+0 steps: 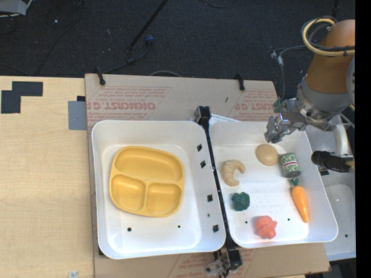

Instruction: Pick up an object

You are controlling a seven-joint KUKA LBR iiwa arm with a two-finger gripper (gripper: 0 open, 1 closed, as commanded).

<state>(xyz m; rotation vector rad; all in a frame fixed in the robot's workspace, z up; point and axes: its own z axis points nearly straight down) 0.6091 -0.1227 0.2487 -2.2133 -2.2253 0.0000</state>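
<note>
The right bin (324, 225) holds several toy foods: a tan round piece (267, 154), a beige croissant (233, 171), a small green can (289, 164), an orange carrot (300, 203), a dark green broccoli piece (240, 200) and a pink-red lump (265, 226). My gripper (276, 132) hangs over the bin's far edge, just above and behind the tan round piece. I see nothing held in it. The grey arm with its orange band (336, 39) reaches in from the upper right.
The left bin (107, 225) holds a yellow divided plate (147, 180). A black divider (211, 178) runs between the two bins. Cardboard (151, 97) lies under both, and a wooden bench top (40, 184) extends to the left.
</note>
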